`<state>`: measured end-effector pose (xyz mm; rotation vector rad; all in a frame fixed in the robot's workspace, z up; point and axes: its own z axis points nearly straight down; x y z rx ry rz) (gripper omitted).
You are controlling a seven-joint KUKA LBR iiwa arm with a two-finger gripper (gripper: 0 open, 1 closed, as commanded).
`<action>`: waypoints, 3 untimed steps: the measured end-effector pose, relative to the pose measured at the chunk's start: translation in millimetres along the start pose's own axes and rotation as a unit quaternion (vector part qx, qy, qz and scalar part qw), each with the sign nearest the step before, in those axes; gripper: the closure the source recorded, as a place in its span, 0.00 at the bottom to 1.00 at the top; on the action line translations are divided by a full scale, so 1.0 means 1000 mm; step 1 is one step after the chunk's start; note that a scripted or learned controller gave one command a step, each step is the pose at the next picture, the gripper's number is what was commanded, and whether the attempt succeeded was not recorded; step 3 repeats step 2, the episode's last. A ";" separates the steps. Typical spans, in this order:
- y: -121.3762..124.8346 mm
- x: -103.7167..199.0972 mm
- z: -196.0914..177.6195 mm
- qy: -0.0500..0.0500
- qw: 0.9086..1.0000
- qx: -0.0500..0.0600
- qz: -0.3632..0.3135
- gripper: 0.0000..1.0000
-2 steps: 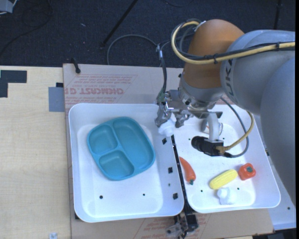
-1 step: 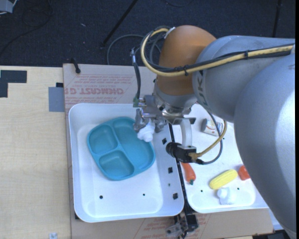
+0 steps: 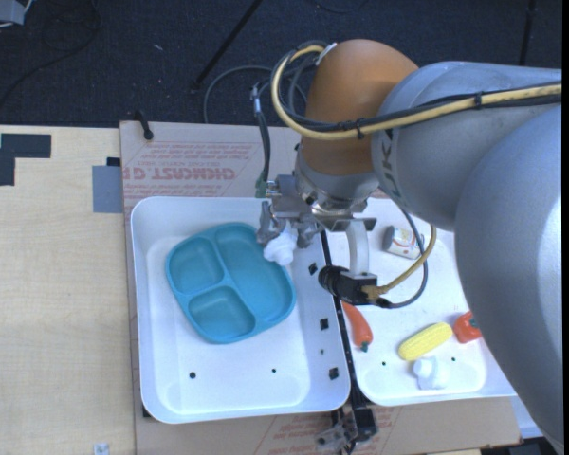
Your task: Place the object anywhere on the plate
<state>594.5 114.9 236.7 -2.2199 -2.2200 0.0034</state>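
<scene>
Plate (image 3: 229, 282) compartments bare; arm (image 3: 455, 159) overhangs right bin (image 3: 455, 387)

The grey arm (image 3: 484, 178) reaches in from the right, its orange band (image 3: 351, 93) above the wrist, and the gripper (image 3: 283, 240) points down, fingers hidden.

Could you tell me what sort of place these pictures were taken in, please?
Most likely a robotics lab bench rather than a kitchen: two white bins sit on cardboard, holding a blue plate and toy food such as corn, with loose cables on the dark floor behind.
</scene>
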 end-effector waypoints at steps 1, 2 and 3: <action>0.005 -0.008 0.015 -0.001 1.000 0.001 0.000 1.00; 0.005 -0.009 0.014 -0.001 1.000 0.001 0.000 0.00; 0.005 -0.009 0.014 -0.001 1.000 0.001 0.000 0.00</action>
